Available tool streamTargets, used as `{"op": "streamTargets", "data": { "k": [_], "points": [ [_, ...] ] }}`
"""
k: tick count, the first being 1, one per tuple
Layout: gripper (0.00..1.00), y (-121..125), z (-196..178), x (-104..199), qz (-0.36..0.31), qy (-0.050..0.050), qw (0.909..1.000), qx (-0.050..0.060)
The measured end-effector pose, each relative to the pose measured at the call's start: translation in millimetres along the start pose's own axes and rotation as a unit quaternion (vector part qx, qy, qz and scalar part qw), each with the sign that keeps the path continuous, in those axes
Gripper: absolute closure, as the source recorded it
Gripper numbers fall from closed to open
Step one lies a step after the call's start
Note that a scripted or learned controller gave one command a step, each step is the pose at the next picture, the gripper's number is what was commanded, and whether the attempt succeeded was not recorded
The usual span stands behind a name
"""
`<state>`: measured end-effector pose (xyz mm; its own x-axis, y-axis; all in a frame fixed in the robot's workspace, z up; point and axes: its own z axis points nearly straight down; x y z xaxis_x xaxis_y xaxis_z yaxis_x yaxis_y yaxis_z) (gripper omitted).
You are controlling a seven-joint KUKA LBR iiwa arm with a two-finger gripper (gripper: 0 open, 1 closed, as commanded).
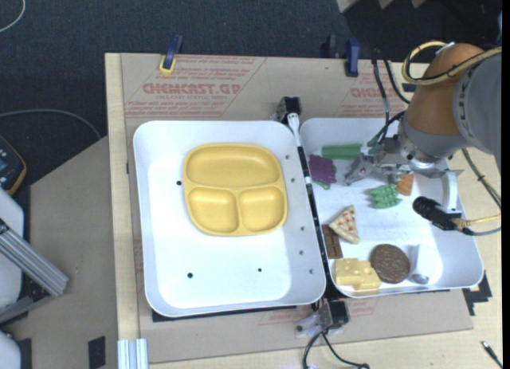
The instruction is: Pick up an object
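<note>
My gripper (373,173) hangs low over the upper middle of the right bin (458,260), fingers spread open with nothing between them. A green block (341,151) lies just left of it by the bin's far wall, and a purple toy (321,170) sits further left. Just below the gripper lie a small green toy (383,196) and an orange piece (406,184). Toward the front of the bin are a pizza slice (345,223), a brown bar (332,241), a yellow cheese block (356,274) and a round brown cookie (390,263).
The left bin (159,224) holds a yellow divided plate (235,187). A small grey piece (419,277) lies at the right bin's front edge beside the cookie. The arm's grey and orange wrist (442,104) reaches in over the right bin's far right corner.
</note>
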<state>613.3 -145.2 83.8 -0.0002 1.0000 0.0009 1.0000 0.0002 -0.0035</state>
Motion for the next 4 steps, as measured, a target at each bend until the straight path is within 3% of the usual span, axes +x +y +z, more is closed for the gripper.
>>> {"op": "streamTargets", "data": {
  "k": [1,4],
  "points": [
    [1.00,0.7,-11.7,-0.2,0.001,0.000,1.0000,-0.002],
    [1.00,-5.2,-143.2,-6.6,0.000,-0.001,1.0000,-0.004]
  ]
}}
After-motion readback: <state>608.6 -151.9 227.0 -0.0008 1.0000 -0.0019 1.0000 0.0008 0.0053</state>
